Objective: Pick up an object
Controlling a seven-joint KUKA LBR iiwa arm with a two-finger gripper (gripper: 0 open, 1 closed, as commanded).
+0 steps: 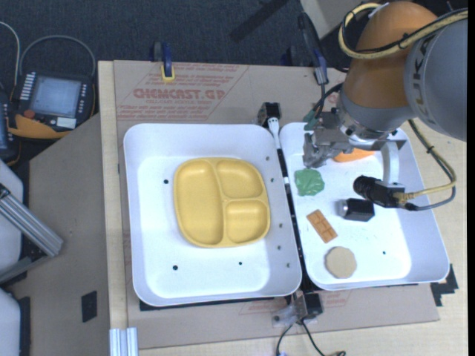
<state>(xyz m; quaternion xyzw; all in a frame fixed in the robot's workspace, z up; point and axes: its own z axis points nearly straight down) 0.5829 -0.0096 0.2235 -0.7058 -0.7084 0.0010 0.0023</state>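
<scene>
Reaching in from the right, the grey arm with its glossy orange band hangs its gripper [315, 154] low over the far left corner of the right bin [427, 236], just above a soft, crumpled green object [309, 182]. The metal fingers point down at that green lump, their tips at or almost on its top edge; whether they are spread or pressed together cannot be told, and nothing shows between them. A sliver of orange object [355, 155] peeks out beside the wrist. Nearer in the same smooth white bin lie a flat tan rectangular block [322, 225] and a round, matte beige disc [341, 262], apart from each other. The left bin [148, 228] holds a glossy yellow plate [221, 201] with rounded corners, divided into three compartments
</scene>
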